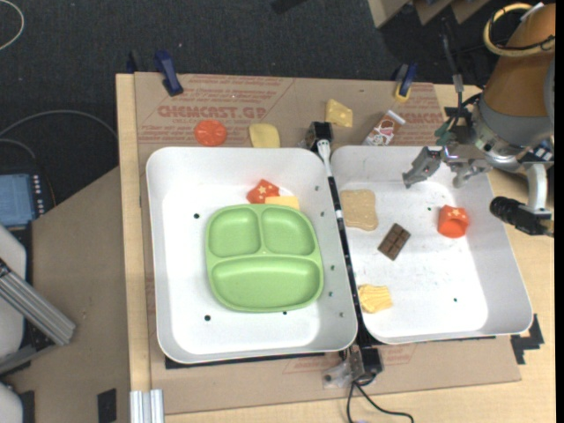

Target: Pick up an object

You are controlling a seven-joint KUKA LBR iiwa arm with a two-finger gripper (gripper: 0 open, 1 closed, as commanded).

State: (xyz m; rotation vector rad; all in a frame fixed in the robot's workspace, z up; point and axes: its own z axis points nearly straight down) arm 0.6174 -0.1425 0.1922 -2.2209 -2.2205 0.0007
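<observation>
The jaws (443, 167) hang apart at the upper right of the frame, over the top edge of the right bin (493, 311), with nothing between them. The 2 grey fingers splay, 1 toward the left at about the bin's upper middle, 1 nearer the wrist.

Closest to them is the orange cup-like piece (453, 222), just below and slightly right. Further down and left lies the brown chocolate bar (394, 241), then the tan toast slice (359, 209) against the bin's left wall, and the yellow waffle-like piece (374, 299) at the lower left of that bin.

Risks, as I judge them: the orange piece looks rounded and could roll or squirt out if the fingers close off-centre. The chocolate bar and toast lie flat, so the fingertips may scrape the bin floor and slide over them. The toast also sits tight to the wall, which could block 1 finger.

The left bin (176, 324) holds a green divided plate (263, 258) with a red piece (263, 191) above it, well apart from the jaws.
</observation>
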